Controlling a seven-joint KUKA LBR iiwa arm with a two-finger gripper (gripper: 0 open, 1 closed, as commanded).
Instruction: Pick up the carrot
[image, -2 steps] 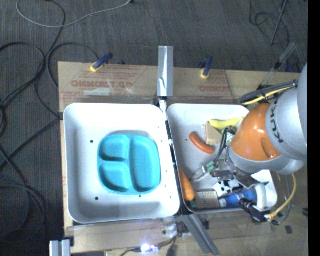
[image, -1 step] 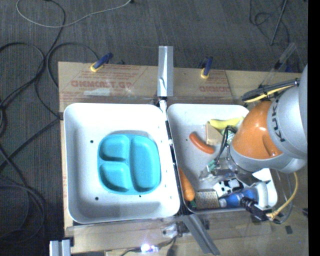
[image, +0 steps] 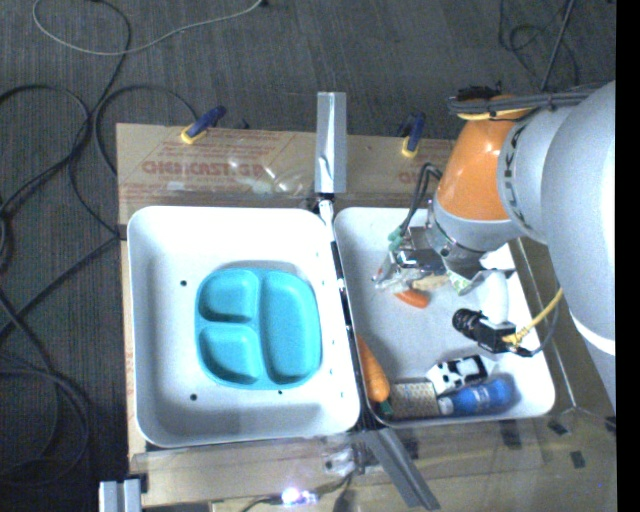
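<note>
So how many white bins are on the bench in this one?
2. The left bin holds a blue divided tray. The right bin holds the carrot along its left wall, with the gripper above.

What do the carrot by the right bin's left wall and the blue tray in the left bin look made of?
Carrot: likely moulded plastic, a toy; uniformly orange with a slight sheen, though a real one can't be ruled out. Blue tray: smooth moulded plastic, judging by its even colour, rounded compartments and soft gloss.
</note>
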